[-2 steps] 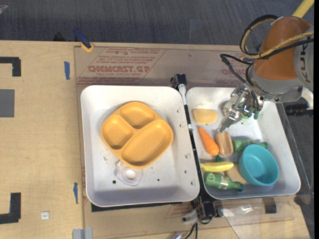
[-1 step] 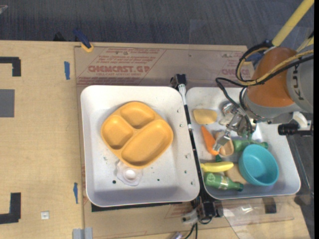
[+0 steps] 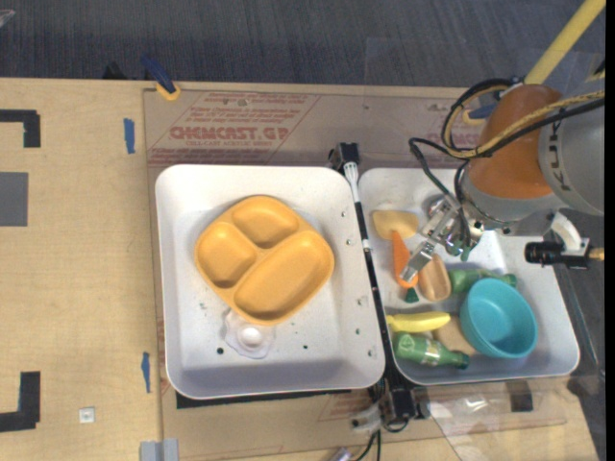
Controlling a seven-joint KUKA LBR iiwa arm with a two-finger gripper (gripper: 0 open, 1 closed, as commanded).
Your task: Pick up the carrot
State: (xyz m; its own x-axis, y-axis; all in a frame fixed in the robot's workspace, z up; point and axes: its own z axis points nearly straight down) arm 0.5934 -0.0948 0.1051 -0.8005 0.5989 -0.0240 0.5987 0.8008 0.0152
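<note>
The carrot [image 3: 400, 254] is a short orange stick with a green end, lying lengthwise near the left wall of the right bin [image 3: 562, 353]. My gripper [image 3: 430, 240] hangs low over that bin, just right of the carrot, pointing down and to the left. It is open, and its lower fingertip [image 3: 415, 269] sits close beside the carrot's right edge. Nothing is between the fingers. The arm's orange band [image 3: 514, 152] rises behind it.
Crowded round the carrot are a tan slice [image 3: 394, 222], a tan oval piece [image 3: 435, 283], a banana [image 3: 419, 323], a green bottle [image 3: 430, 351], a green item [image 3: 468, 279] and a teal bowl [image 3: 498, 319]. The left bin [image 3: 183, 353] holds a yellow divided plate [image 3: 265, 257] and a small white object [image 3: 252, 336].
</note>
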